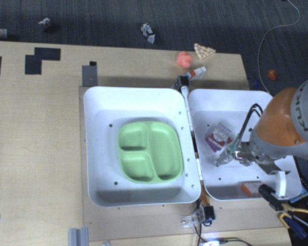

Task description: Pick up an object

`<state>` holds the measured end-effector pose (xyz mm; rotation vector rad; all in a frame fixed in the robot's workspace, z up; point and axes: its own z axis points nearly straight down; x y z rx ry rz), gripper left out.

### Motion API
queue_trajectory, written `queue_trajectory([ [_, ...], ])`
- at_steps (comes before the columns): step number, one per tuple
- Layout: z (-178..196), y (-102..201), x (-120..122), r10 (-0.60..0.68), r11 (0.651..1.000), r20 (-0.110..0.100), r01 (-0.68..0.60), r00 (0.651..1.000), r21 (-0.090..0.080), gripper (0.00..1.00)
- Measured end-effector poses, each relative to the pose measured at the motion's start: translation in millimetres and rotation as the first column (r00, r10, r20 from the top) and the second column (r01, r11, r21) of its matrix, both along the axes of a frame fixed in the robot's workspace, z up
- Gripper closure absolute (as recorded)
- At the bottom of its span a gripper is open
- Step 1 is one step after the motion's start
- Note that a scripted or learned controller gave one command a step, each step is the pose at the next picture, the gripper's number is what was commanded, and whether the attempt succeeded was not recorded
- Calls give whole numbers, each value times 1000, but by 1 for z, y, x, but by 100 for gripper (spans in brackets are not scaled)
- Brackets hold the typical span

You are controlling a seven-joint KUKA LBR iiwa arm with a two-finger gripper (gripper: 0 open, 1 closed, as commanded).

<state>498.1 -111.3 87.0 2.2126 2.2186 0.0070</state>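
A green plate with three compartments lies in the left white bin. In the right white bin a small purple and white packet lies near the middle, and an orange piece sits by the bin's front wall. The arm comes in from the right with its orange band above the wrist. My gripper hangs low over the right bin floor, just below and to the right of the packet. Nothing can be made out between its fingers.
Behind the bins on the bench lie a pink ball, a tan wedge and a small tube. Small loose items lie on the dark floor beyond. Cables run at the front right of the bench.
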Motion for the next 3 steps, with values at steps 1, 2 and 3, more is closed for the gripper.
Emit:
queue_trajectory([
  [1, 11, 0, 2, 3, 1000, 6, -3, 1000, -1, 100],
  [2, 11, 0, 2, 3, 1000, 5, -3, 1000, -1, 0],
  [3, 22, 1, 3, 6, 1000, 8, -6, 1000, 0, 100],
])
